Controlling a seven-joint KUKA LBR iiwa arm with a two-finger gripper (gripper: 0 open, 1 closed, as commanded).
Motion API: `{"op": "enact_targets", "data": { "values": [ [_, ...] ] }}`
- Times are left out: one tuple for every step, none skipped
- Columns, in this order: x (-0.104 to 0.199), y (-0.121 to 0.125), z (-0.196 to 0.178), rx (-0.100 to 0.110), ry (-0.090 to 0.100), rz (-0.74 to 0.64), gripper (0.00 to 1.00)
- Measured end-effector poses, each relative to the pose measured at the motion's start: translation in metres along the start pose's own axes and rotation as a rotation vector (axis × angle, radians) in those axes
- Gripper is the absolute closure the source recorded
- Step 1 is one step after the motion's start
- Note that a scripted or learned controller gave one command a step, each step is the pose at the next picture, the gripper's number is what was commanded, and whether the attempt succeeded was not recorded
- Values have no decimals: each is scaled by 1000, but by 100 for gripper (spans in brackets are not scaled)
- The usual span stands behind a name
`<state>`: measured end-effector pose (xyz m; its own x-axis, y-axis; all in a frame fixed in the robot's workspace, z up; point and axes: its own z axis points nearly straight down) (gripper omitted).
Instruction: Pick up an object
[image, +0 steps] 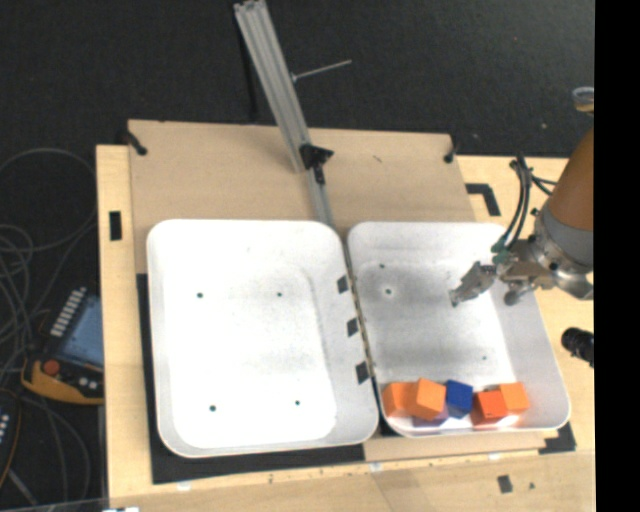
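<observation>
Blocks are what we're after, and we find them all bunched along the near edge of the right bin (520, 330): an orange block (400, 397) at the left end, a second orange block (431, 397) tilted just beside it with something purple (428, 420) peeking out beneath, then a blue block (459, 396), and two more orange blocks (499, 402) touching each other at the right end. The rest of that bin's floor is bare white with a grey scuffed patch. Over to the left bin (245, 330), we see only its white floor with a few small dark dots. The gripper (478, 285) hangs over the middle of the right bin, well apart from the row of blocks, reaching in from the right under the arm's orange band (577, 190); one finger (467, 287) points down and left, and we can't tell whether the fingers are spread or pressed together. Nothing is visible between them
</observation>
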<state>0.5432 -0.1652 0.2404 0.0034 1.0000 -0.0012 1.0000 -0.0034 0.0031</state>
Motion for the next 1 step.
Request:
{"op": "enact_targets", "data": {
  "values": [
    [47,-39,50,9,4,-7,0]
  ]
}}
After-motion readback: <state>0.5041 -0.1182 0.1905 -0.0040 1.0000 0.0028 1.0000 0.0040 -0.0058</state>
